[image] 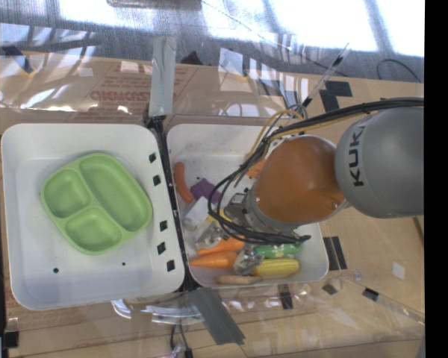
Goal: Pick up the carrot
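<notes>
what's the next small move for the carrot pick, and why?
Probably a short lift straight up to check the grasp. The end effector is down in the right bin among crowded toy food, right beside the carrot near the bin's front wall. Cables and the orange wrist hide the contact, so I can't tell whether the carrot is gripped. A small rise would show that without disturbing the yellow piece nearby.

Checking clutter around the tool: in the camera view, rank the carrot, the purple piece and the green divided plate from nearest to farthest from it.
From the tool, in the right bin:
1. Carrot, just left of it.
2. Purple piece, higher in that bin.
3. Green divided plate, in the left bin.
</notes>
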`<act>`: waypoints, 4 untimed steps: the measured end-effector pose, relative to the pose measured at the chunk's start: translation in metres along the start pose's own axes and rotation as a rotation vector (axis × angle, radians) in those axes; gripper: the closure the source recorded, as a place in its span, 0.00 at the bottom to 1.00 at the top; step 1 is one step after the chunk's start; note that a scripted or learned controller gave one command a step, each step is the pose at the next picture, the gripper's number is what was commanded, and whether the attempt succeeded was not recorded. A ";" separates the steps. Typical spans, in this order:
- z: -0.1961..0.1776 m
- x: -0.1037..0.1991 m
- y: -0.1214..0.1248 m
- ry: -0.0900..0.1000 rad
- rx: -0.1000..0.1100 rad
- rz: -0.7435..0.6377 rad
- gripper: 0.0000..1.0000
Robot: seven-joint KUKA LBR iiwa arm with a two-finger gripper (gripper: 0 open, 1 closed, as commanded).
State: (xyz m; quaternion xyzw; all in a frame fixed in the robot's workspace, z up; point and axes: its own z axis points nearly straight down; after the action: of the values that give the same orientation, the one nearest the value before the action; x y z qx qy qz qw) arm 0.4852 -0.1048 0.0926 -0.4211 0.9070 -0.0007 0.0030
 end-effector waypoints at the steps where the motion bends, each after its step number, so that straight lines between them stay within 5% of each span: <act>1: -0.001 0.000 0.002 -0.002 0.003 -0.003 0.00; 4: 0.000 -0.004 0.012 0.001 -0.003 -0.308 0.00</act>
State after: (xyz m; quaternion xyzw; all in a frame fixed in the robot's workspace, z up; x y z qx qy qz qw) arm 0.4787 -0.0943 0.0922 -0.5551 0.8318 -0.0002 0.0019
